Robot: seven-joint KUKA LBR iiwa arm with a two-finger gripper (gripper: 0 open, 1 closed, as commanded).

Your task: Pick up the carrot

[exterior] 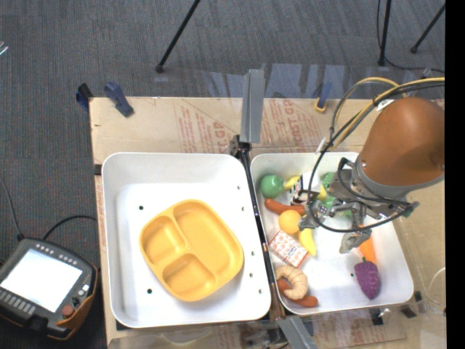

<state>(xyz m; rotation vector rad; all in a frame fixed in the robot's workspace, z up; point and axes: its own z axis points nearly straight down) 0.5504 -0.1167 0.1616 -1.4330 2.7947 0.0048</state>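
The carrot (370,251), a small orange cone, lies in the right bin (398,267) near its right wall, just above the purple grapes (368,278). My gripper (334,229) hangs low over the middle of that bin, under the orange wrist band (403,142). Its fingers are spread open with nothing between them. The right fingertip (353,241) is just left of the carrot and may touch its upper end. The left finger stands by the orange ball (290,221).
The right bin also holds a green ball (271,185), banana (308,241), red-and-white box (288,249), shrimp (294,282) and two sausages (280,207). A yellow divided plate (190,249) lies in the left bin (120,195). Cables loop off the wrist.
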